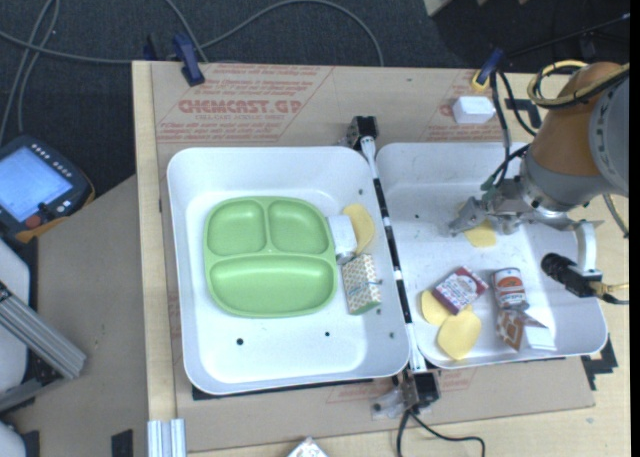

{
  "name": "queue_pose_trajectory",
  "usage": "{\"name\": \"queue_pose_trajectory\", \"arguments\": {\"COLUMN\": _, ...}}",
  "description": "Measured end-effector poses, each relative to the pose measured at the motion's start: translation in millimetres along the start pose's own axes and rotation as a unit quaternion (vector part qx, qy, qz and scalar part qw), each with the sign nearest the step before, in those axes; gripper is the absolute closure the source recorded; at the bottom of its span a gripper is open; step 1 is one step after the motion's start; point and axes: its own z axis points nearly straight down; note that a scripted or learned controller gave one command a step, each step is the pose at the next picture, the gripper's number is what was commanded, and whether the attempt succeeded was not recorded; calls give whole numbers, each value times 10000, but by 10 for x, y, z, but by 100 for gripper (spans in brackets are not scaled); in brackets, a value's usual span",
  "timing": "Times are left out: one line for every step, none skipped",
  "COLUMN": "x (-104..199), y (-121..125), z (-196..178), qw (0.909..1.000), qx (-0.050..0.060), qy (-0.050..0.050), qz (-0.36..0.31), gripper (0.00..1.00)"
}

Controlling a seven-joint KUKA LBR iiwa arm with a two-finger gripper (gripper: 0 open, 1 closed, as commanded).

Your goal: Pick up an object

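Observation:
My gripper [484, 221] is low over the back of the right bin [585, 340], open, with its tips straddling a small yellow piece [483, 237] that lies on the bin floor. Nothing is lifted between the fingers. Nearer the front of the same bin lie a maroon and white packet [458, 290], two yellow rounded pieces [459, 335], a red-labelled can [509, 288] and a brown packet [512, 328]. The grey arm with its orange band [568, 140] reaches in from the right.
The left bin [190, 245] holds a green divided plate [268, 257], a yellow piece [361, 225], a white item [343, 236] and a patterned packet [360, 283]. A black rail [388, 245] separates the bins. A white box [472, 109] sits behind the right bin.

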Motion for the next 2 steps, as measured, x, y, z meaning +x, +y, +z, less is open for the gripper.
{"name": "queue_pose_trajectory", "arguments": {"x": -286, "y": 555, "z": -335, "qw": 10000, "qx": -12, "qy": -6, "qz": -3, "gripper": 0}}
{"name": "queue_pose_trajectory", "arguments": {"x": 52, "y": 205, "z": -42, "qw": 10000, "qx": 14, "qy": 10, "qz": -3, "gripper": 0}}
